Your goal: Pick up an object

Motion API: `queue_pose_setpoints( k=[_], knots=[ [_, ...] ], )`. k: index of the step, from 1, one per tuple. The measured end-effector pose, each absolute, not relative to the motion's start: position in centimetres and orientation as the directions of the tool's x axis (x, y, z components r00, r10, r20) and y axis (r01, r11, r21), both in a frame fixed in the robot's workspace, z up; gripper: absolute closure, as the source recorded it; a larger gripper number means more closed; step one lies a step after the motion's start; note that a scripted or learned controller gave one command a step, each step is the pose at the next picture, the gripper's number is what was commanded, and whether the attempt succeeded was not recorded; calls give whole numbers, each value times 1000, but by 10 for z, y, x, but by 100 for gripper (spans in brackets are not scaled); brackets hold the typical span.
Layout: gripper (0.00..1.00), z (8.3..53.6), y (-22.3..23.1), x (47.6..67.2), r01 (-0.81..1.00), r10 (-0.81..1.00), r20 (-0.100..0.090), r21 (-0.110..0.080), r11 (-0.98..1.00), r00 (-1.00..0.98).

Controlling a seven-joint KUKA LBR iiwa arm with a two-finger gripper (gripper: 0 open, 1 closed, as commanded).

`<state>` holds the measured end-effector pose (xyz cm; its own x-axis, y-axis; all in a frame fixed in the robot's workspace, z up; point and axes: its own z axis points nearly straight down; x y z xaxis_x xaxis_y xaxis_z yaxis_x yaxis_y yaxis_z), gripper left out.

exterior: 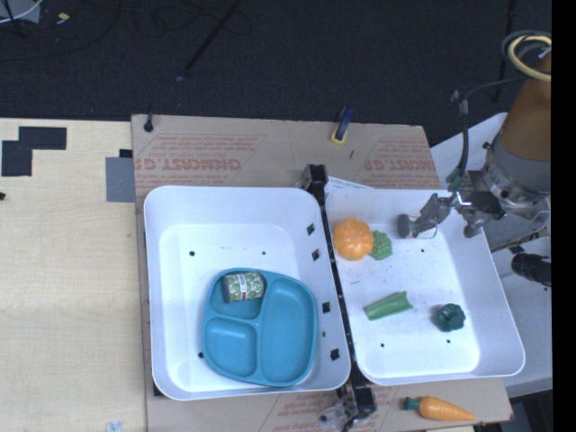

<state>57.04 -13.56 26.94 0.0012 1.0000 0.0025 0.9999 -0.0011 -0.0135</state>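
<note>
Right bin (490, 349) holds an orange fruit (352, 238), green pod (387, 306) and dark green lump (450, 317). The pincer (445, 216) hovers above — released, grasping nothing. Likely risk: closing on air, since each object lies well apart.

Two white bins (171, 232), a blue divided tray (270, 336) holding a green-labelled jar (243, 286), an orange toy pumpkin (353, 238), a green pea pod (388, 306), a dark green broccoli (450, 317), an orange carrot (439, 409).
</note>
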Motion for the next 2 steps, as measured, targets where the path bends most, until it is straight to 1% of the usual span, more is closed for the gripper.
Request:
queue_pose_setpoints(
  k=[1,2],
  knots=[
    [0,275,-136,572,1000,1000,1,-4,0,0],
    [0,224,-134,561,1000,1000,2,-9,0,0]
  ],
)
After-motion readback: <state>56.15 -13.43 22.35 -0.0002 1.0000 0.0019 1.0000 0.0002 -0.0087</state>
